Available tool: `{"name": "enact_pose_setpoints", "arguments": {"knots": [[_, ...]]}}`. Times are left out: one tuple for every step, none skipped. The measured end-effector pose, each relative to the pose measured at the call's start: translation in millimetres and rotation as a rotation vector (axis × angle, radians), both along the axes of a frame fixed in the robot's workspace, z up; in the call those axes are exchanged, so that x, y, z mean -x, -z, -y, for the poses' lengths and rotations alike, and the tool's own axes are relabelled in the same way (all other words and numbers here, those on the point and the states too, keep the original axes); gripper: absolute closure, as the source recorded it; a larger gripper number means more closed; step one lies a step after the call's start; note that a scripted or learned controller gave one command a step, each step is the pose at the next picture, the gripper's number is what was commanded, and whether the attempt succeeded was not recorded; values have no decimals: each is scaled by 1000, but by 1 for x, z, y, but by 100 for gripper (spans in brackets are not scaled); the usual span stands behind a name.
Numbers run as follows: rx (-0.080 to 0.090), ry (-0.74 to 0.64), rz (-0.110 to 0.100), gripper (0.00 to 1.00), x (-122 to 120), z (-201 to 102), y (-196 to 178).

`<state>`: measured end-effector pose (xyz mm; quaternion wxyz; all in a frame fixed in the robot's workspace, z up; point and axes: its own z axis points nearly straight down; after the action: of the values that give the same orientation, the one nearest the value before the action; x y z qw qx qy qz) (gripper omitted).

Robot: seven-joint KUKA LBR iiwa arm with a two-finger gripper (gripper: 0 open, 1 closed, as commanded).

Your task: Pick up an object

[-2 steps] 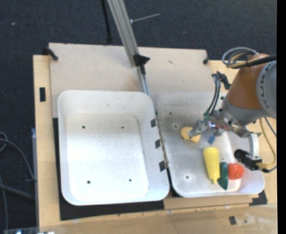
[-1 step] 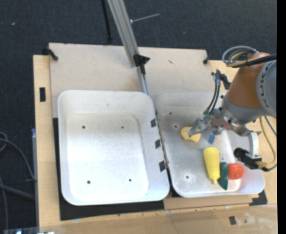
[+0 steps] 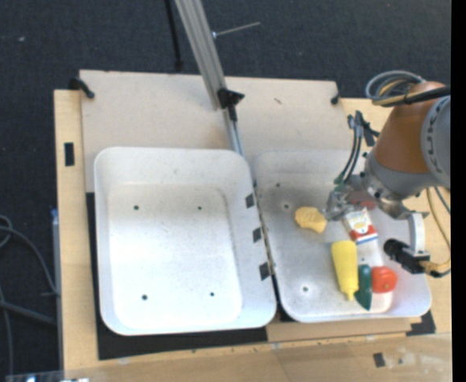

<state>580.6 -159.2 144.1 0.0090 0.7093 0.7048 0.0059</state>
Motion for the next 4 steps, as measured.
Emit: {"name": "enact_pose_setpoints", "arguments": {"knots": [[-2, -6, -15, 100, 1, 4, -44], [-3, -10, -17, 100, 0, 6, -61], [-6, -14, -19, 100, 0, -54, -65], [-6, -15, -18, 100, 4, -109, -81]]}}
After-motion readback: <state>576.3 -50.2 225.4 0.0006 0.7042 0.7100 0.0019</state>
